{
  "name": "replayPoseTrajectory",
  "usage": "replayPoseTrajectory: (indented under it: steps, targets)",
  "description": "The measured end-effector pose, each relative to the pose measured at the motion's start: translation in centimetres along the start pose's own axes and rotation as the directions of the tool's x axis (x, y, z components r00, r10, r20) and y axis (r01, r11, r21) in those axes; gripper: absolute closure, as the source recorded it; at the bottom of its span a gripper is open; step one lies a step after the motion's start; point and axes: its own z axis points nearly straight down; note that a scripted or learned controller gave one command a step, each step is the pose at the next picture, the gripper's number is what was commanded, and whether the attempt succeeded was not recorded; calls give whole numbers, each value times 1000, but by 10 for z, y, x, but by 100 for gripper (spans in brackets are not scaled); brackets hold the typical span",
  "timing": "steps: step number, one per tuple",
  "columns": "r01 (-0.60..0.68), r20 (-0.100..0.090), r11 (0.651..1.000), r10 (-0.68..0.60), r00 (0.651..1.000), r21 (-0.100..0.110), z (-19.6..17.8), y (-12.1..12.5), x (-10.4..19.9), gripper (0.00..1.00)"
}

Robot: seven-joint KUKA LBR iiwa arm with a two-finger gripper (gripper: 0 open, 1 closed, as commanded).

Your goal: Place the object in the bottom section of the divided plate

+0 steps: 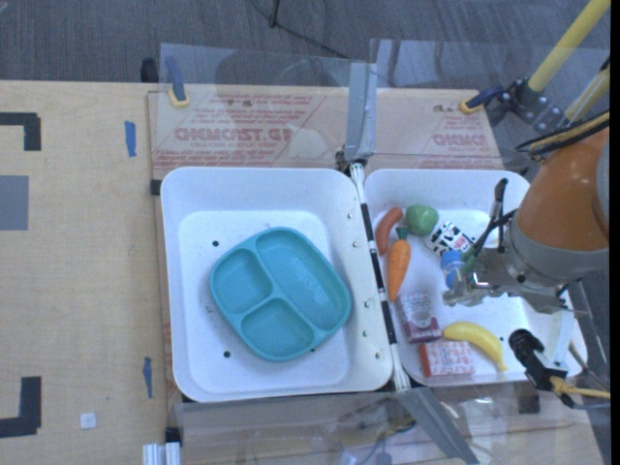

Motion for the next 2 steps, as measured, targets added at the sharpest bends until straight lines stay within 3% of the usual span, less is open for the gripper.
replayPoseTrajectory:
  steps: [1,2]
  targets:
    - [215,1,977,-215,977,-6,88,1,-24,100]
    - [429,13,903,-429,903,-14,91,5,-24,100]
